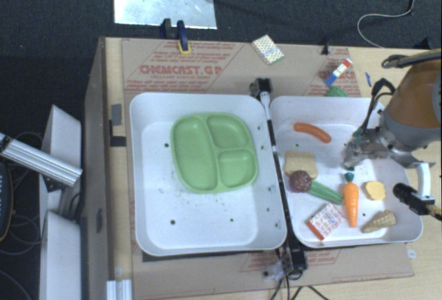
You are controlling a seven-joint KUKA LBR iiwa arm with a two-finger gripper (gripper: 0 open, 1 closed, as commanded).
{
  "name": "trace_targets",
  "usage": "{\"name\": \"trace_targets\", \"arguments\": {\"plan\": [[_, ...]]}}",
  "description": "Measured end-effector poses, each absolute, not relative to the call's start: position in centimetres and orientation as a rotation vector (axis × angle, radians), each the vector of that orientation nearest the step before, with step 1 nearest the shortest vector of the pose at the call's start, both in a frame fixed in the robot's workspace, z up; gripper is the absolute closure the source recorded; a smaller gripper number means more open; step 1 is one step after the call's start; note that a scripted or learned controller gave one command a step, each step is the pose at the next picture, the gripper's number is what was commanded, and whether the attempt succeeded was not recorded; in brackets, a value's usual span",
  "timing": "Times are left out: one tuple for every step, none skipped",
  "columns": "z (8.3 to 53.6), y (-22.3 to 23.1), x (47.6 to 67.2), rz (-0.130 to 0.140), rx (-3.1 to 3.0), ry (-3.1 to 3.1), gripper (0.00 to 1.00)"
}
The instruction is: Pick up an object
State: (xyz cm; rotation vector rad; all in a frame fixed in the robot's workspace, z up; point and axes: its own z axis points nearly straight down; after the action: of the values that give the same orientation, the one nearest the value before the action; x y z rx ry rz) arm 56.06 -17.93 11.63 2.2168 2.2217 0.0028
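My gripper (356,155) hangs low over the middle of the right bin (324,112), with the arm coming in from the right. Just below its tip lies a small teal piece (349,176). An orange carrot (351,203) lies in front of it, beside a yellow chunk (375,190). A red-orange sausage (312,130) lies to the gripper's upper left. A tan bread slice (300,162) and a dark red vegetable (300,182) with a green stem (324,191) sit to its left. Nothing shows between the gripper and these things.
A cone-shaped piece (378,221) and a red-and-white packet (326,220) lie near the right bin's front wall. The left bin (148,174) holds a green divided plate (214,152). Small items rest on the bench behind the bins.
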Motion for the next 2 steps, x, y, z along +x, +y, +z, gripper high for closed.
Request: {"name": "trace_targets", "arguments": {"plan": [[11.6,-17.9,56.1,0.003,2.216,2.222,0.00],[12.7,-18.0,56.1,0.005,2.214,2.222,1.00]]}}
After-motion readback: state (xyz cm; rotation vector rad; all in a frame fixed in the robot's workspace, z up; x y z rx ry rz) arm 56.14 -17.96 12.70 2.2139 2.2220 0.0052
